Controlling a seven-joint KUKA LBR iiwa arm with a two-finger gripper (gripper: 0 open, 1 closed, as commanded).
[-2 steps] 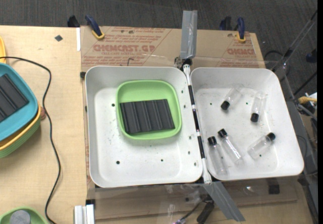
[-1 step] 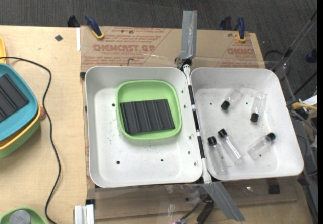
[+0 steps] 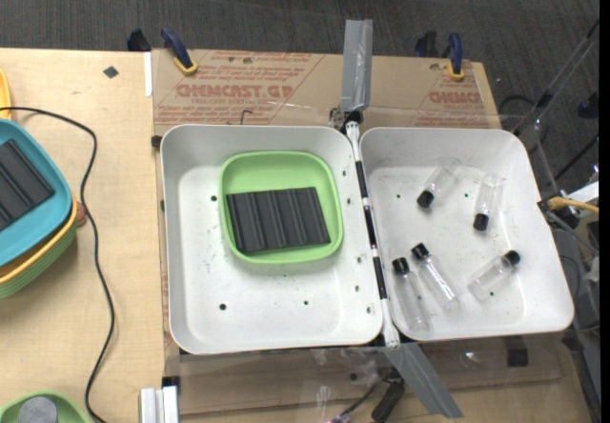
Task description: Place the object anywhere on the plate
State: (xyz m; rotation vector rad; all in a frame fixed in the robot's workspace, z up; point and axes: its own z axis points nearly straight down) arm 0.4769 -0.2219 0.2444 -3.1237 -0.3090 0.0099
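At the far left edge a teal tray [image 3: 29, 185] sits stacked on yellow and green ones, with a dark ridged pad lying in it. A black cable [image 3: 96, 250] runs from that stack down across the pale wooden surface [image 3: 57, 335]. Next comes a sheet of printed cardboard [image 3: 238, 83], held at its far edge by a blue-and-orange clamp [image 3: 178, 50] near each corner. The left bin [image 3: 191, 316] rests on it and holds a green plate [image 3: 281, 169], square with rounded corners, set toward the bin's far side. A dark ridged insert [image 3: 279, 219] lies flat on the plate and covers most of its floor, slightly skewed to the plate's edges. A grey bar [image 3: 357, 64] stands up at the far end of the seam where the two bins meet. The right bin [image 3: 534, 312] holds five clear vials with black caps, all lying on their sides and apart from the plate: one vial [image 3: 438, 183] near the far left of the bin, a second [image 3: 487, 200] to its right, a pair [image 3: 434, 273] lying close together near the seam, and a fifth [image 3: 496, 271] toward the near right. None of the vials is on the plate. How the gripper stands cannot be told.
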